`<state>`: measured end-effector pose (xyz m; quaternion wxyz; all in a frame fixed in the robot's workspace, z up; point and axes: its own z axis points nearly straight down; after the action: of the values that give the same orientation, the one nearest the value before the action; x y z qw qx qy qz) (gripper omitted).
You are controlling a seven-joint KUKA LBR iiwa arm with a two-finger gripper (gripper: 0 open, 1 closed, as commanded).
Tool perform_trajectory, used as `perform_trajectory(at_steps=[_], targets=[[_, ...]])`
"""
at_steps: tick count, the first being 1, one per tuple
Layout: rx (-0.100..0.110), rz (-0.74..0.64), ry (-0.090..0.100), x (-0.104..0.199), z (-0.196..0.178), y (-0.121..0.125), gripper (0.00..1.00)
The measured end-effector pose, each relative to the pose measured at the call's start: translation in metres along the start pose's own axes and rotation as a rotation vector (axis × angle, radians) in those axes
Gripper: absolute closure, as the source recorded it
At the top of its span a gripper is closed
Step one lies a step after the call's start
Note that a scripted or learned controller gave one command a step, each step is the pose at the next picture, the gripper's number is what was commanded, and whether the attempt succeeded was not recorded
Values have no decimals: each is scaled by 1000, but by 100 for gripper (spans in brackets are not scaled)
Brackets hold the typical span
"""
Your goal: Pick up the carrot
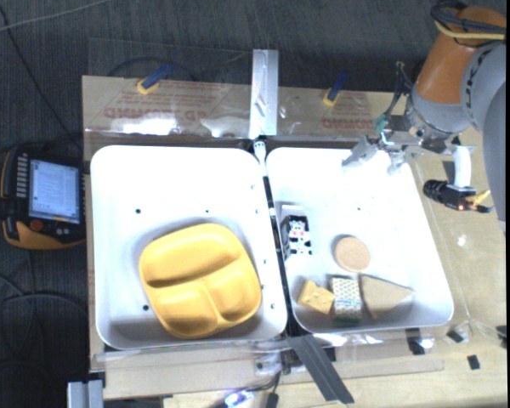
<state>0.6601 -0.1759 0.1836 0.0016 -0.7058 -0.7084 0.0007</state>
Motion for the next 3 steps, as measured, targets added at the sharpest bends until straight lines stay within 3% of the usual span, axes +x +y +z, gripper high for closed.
perform_trajectory(at_steps=[1, 2, 3], targets=[[-1, -34, -3, -21, 83, 6, 0], [0, 148, -2, 37, 55, 9, 0], [-9, 81, -6, 27, 95, 11, 0]])
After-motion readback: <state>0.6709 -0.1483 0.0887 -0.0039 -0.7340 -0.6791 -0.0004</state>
